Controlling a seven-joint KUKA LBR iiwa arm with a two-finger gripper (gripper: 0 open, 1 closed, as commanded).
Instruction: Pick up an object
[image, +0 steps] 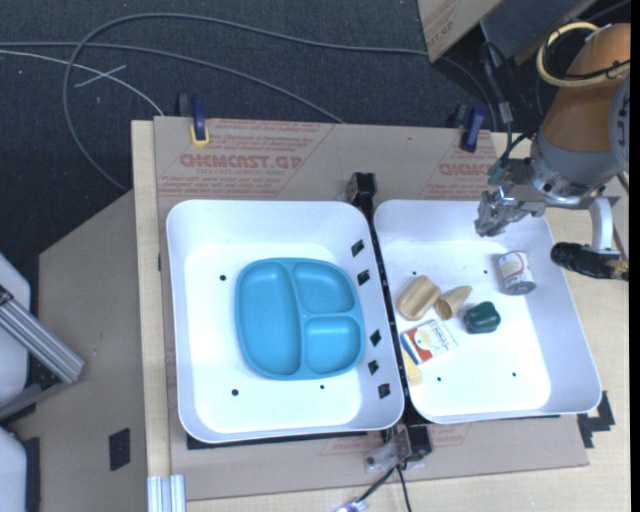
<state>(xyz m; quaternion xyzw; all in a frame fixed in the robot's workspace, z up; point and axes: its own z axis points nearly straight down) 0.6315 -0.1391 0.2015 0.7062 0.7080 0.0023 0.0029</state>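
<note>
Two white bins sit side by side on the bench. The left bin (200, 380) has a blue tray (298, 317) in it. The right bin (530, 390) has the small things: a can (513, 272), a green block (482, 317), two tan pieces (418, 296) and a flat card (429, 341).

The gripper (492, 214) hangs over the far edge of the right bin, near the top. I cannot tell if it is ready to grab or closed tight, and I see nothing in it.

The can is the nearest thing. It lies just below the gripper and a little to the right. It is on its side, with its long way slanting from far left to near right. I think the arm must come down toward it and line up across that slant.
</note>
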